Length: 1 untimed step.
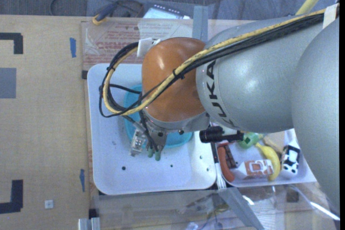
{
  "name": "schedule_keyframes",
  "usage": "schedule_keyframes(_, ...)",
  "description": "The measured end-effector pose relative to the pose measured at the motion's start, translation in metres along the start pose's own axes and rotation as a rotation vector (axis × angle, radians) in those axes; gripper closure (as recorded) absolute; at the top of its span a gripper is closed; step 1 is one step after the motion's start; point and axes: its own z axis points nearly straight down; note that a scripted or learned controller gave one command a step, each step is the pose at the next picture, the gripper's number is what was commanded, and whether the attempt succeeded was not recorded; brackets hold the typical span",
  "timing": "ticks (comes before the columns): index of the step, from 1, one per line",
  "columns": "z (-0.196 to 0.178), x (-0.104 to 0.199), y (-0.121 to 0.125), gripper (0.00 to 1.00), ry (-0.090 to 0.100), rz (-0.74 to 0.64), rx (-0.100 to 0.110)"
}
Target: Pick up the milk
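A small black-and-white patterned carton (291,159), which looks like the milk, lies at the far right of the right bin (305,174), partly hidden by the arm. My gripper (147,146) hangs low over the left bin (156,178), just past the front edge of a blue dish (183,139). It is far to the left of the carton. I see nothing held in it. The orange wrist band (170,81) and the grey arm cover much of both bins.
In the right bin lie a yellow banana (272,159), a green item (249,140), an orange-and-white packet (257,168) and a red-and-black tool (226,161). Yellow and black cables (110,97) loop over the left bin. Cardboard bench (43,116) lies to the left.
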Motion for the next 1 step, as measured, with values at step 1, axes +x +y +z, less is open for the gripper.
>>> schedule_keyframes(1,-0.0265,-0.0083,-0.0227,1.00,-0.001,-0.320,-0.001)
